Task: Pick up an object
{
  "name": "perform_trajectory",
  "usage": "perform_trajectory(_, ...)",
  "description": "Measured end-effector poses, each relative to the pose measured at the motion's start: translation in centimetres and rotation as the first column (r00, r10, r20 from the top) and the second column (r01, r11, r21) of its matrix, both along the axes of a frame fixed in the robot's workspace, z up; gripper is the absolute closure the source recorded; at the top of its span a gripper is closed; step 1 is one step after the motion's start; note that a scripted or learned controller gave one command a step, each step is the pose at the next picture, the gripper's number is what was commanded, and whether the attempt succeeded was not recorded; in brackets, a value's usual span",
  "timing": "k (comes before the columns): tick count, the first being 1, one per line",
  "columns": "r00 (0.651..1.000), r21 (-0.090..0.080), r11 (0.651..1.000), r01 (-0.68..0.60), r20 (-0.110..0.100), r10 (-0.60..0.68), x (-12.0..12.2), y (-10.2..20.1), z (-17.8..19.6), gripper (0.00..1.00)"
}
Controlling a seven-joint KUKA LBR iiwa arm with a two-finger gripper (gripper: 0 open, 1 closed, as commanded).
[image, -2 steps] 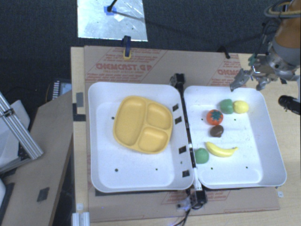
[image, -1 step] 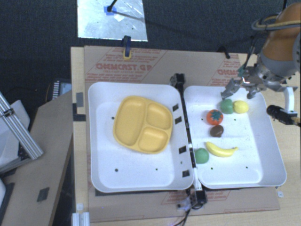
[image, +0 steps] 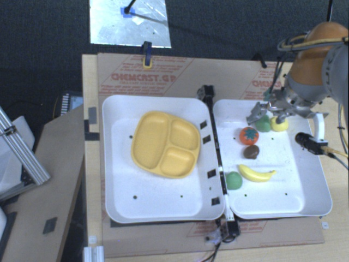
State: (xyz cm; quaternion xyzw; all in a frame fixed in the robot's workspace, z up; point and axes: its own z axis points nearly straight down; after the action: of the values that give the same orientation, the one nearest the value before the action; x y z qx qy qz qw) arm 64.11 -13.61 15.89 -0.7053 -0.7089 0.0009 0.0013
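Observation:
My gripper [image: 270, 118] hangs at the back of the right bin [image: 313, 201], open, its fingers spread just above a small green object [image: 263, 125] and a small yellow object [image: 280, 125] that lie side by side. Nothing is held between the fingers. In front of them sit a red fruit with a green top [image: 249, 136] and a brown lump [image: 251, 152]. A banana [image: 257, 173] and a green ball [image: 234, 180] lie nearer the bin's front left.
The left bin [image: 117, 201] holds a yellow divided plate [image: 165, 144]. A black divider [image: 214, 146] runs between the bins. The right bin's front and right parts are bare white floor.

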Motion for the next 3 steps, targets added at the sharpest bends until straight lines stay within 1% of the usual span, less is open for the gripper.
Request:
perform_trajectory(1, 1.0, 0.0, 1.0, 0.004, 0.0, -0.004, -0.4, -0.5, -6.0, 0.0)
perform_trajectory(2, 1.0, -0.001, 1.0, 0.004, 0.003, -0.004, -0.3, -0.6, -4.6, 1.0)
perform_trajectory(3, 1.0, -0.002, 1.0, 0.001, 0.012, -0.001, 0.4, -0.6, 1.8, 1.0)
